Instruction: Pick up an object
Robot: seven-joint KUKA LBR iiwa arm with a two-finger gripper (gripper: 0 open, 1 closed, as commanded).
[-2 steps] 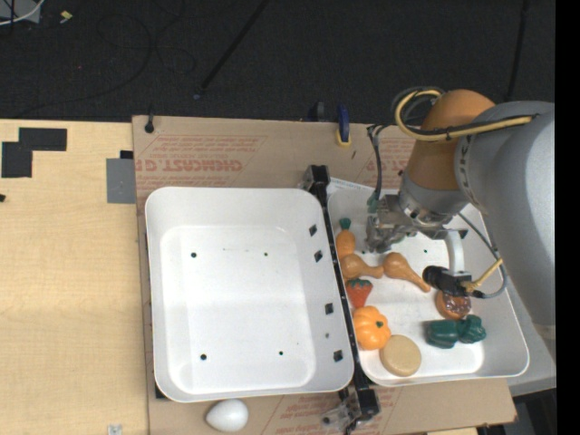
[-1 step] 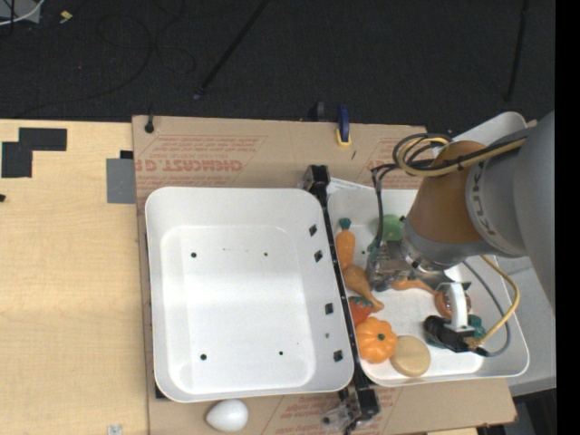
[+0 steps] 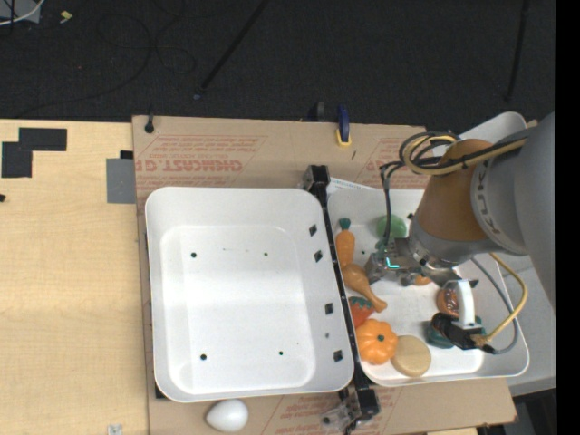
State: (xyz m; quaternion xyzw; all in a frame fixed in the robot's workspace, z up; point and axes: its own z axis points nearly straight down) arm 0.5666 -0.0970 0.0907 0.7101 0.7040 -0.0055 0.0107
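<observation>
A white egg [image 3: 227,415] lies on the desk [image 3: 72,288], just outside the near edge of the left bin [image 3: 237,293]. In the right bin [image 3: 507,362], a round tan disc [image 3: 412,355] touches an orange pumpkin [image 3: 376,341]. Farther back lie a drumstick [image 3: 364,285] and a carrot [image 3: 345,245]. The gripper [image 3: 396,265] hangs low beside the drumstick; the state of its fingers cannot be determined.
</observation>
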